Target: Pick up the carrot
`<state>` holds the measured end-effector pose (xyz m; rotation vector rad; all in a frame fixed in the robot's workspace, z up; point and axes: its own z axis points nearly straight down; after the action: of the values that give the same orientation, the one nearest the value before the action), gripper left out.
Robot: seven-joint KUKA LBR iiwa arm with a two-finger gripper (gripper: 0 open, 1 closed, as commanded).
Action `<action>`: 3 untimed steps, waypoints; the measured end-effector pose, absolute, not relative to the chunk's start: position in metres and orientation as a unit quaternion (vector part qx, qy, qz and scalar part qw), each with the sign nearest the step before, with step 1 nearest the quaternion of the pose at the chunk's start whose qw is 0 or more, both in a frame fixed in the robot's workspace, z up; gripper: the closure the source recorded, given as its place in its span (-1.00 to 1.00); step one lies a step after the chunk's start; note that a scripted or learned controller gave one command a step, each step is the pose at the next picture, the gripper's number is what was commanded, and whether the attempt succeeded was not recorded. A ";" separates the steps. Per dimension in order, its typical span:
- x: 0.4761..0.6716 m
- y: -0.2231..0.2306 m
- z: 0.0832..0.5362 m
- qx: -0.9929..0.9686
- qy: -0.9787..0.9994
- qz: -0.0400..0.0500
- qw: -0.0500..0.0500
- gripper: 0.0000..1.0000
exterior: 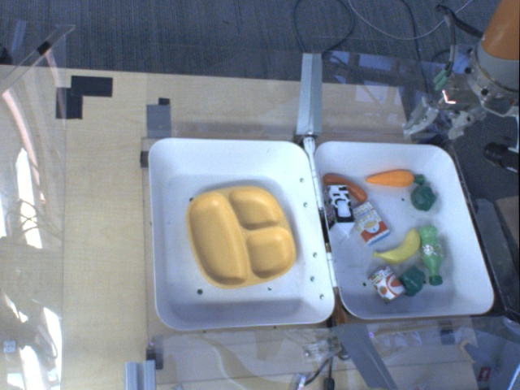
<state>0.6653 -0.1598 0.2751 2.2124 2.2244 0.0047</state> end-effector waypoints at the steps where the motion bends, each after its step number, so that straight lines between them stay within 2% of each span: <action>1: 0.668 -0.171 0.200 0.706 0.708 0.001 0.002 -1.00; 2: 0.671 -0.188 0.088 0.727 0.686 0.002 0.004 -1.00; 3: 0.638 -0.178 0.097 0.697 0.717 0.002 0.003 -1.00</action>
<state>0.6383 -0.1777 0.0968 2.1870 2.2481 0.0057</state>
